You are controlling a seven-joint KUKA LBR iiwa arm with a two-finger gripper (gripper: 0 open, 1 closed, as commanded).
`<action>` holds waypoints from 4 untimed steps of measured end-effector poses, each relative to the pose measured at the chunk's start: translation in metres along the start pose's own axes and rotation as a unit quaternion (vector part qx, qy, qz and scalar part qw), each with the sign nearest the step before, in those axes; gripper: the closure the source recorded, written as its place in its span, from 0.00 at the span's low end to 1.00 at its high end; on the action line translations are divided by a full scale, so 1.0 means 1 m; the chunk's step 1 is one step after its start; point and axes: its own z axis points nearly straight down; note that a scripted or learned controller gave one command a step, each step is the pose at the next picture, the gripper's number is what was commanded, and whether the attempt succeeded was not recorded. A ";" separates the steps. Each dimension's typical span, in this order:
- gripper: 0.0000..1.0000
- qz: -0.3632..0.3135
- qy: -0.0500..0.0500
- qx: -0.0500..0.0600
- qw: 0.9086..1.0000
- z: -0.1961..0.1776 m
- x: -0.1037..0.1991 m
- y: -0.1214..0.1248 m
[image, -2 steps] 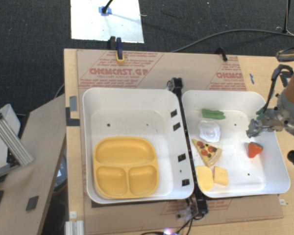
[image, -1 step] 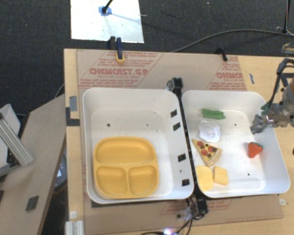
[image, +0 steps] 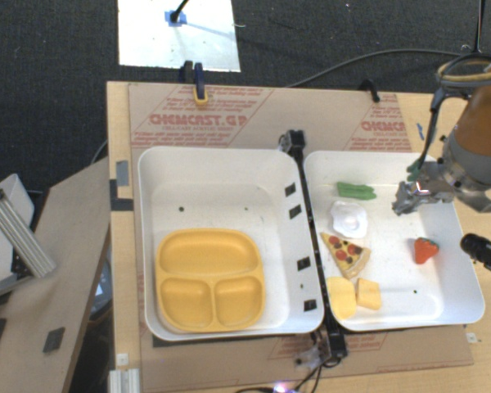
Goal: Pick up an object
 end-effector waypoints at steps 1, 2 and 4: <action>1.00 -0.001 0.001 0.001 1.000 0.000 0.053 -0.001; 1.00 0.000 0.000 0.000 1.000 0.002 0.107 0.019; 1.00 0.000 0.000 0.001 1.000 0.018 0.206 0.039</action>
